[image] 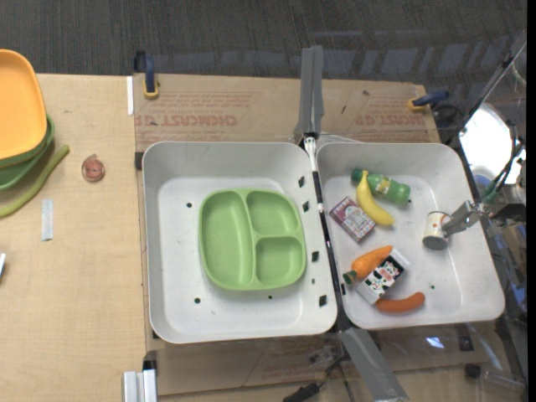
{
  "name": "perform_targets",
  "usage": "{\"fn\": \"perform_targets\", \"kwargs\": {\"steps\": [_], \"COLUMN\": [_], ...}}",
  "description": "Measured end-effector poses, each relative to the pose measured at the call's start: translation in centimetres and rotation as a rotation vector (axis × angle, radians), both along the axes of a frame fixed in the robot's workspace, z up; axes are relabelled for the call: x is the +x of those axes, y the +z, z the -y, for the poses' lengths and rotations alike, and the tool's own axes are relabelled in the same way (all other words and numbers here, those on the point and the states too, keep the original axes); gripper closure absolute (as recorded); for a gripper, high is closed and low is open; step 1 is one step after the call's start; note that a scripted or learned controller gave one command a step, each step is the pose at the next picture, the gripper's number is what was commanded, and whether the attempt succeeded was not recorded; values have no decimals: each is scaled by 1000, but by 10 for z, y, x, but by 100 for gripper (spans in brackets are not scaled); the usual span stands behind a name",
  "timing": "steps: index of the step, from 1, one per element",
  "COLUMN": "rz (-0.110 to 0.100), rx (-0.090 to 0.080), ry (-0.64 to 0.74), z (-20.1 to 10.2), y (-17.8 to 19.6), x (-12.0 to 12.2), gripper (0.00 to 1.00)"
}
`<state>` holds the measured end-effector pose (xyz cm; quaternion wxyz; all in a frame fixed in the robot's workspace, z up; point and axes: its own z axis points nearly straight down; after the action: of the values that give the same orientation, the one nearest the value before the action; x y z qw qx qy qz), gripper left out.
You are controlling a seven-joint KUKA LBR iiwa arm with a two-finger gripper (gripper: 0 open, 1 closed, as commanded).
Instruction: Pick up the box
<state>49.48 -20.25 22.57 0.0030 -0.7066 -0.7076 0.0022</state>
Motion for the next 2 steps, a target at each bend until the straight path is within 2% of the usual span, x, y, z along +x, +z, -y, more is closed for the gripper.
{"fn": "perform_targets", "kwargs": {"steps": [1, 2], "rz": [-1, 11], "rx": [-1, -2], "ry": [-26, -81], "z": [-97, -103], "y": [-58, -131], "x": [39, 85], "gripper": [0, 0]}}
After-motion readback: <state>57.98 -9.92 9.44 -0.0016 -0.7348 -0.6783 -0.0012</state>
